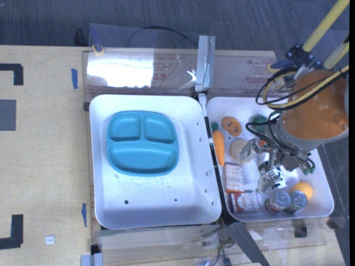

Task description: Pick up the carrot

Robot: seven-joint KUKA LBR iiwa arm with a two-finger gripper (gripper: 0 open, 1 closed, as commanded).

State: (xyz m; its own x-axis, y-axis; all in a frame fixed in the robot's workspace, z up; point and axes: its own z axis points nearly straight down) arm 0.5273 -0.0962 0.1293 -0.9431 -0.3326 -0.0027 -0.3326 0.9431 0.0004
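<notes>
The carrot (219, 147) is orange and lies lengthwise along the left wall of the right bin (327, 195). My gripper (270, 176) hangs over the middle of that bin, to the right of the carrot and well apart from it. The orange wrist band and cables sit above it and hide part of the bin. Nothing can be made out between its fingers.
The left bin (100, 193) holds a blue sectioned plate (143, 142). Around the gripper lie a round orange slice (231, 126), a beige disc (239, 150), a red and white packet (233, 177), a small carton (244, 202), cans (285, 200) and a yellow fruit (303, 190).
</notes>
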